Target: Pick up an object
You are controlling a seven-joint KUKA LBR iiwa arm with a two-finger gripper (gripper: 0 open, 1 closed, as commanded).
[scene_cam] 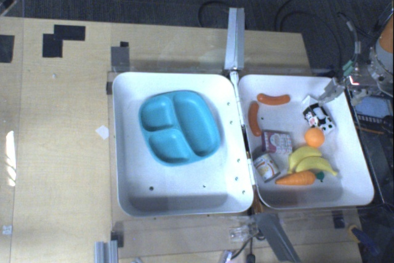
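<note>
The right bin (363, 188) holds several small objects. Two sausages lie at its back left, one (273, 98) crosswise and one (253, 118) lengthwise. A black-and-white toy (319, 118) sits at the back right, with an orange ball (314, 138) just in front of it. Nearer the front are a yellow banana bunch (309, 161), a carrot (297, 179), a small can (266, 167) and a pink box (277, 142). My gripper (330, 91) reaches in from the right over the bin's back right corner, just above and behind the black-and-white toy. I see nothing held in it.
The left bin (129, 188) holds a blue divided plate (179, 126). A metal post (235, 40) stands behind the wall between the bins. Cables lie on the dark floor behind the bench, and the arm's body (375, 64) crowds the right edge.
</note>
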